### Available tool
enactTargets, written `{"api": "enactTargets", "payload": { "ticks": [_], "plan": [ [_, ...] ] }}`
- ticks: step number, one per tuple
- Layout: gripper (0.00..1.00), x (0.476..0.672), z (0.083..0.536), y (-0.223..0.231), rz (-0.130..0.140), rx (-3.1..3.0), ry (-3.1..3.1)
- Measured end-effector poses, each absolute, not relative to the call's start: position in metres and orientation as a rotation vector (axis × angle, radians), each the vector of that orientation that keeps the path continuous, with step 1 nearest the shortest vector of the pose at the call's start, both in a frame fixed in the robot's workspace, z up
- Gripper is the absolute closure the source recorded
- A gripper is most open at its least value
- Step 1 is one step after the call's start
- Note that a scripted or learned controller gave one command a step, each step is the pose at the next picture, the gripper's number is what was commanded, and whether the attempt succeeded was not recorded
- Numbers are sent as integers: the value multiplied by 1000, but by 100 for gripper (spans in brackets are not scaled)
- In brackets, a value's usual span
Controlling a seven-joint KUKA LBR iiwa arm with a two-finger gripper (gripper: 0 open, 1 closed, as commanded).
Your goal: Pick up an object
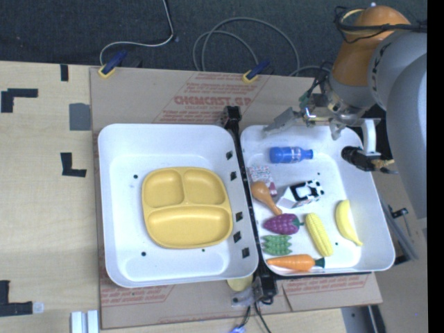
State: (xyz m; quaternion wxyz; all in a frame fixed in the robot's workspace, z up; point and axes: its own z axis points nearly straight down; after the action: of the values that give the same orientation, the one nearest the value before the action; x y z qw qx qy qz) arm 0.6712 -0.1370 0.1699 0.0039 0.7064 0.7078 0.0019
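Arm (pixel 388 54) enters from the right, cut off by the frame edge; its bulk hides the right bin's far right corner. Gripper (pixel 316 115) hangs over the far rim of the right bin (pixel 371 259); whether the jaws are apart or together cannot be told, and nothing shows between them.

Right bin contents: blue bottle (pixel 291 155) near the far wall, just below the gripper; black-and-white toy (pixel 305 191) mid-bin; drumstick (pixel 264 196), grapes (pixel 281 223), pea pods (pixel 277 243) and carrot (pixel 295 261) by the divider side; corn (pixel 318 234) and banana (pixel 347 222) toward the right wall. Open floor around the bottle.

Left bin (pixel 114 186): yellow divided plate (pixel 187 207), bare margin all round.

Red print on the cardboard sheet (pixel 201 99) of the counter, too faint to read with confidence.
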Motion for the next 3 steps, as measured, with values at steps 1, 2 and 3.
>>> {"api": "enactTargets", "payload": {
  "ticks": [1, 2, 3],
  "plan": [
    [0, 636, 105, -113, -5, 2217, 2208],
    [0, 671, 178, -136, 5, 2215, 2219],
    [0, 597, 104, -110, -13, 2221, 2211]
  ]
}}
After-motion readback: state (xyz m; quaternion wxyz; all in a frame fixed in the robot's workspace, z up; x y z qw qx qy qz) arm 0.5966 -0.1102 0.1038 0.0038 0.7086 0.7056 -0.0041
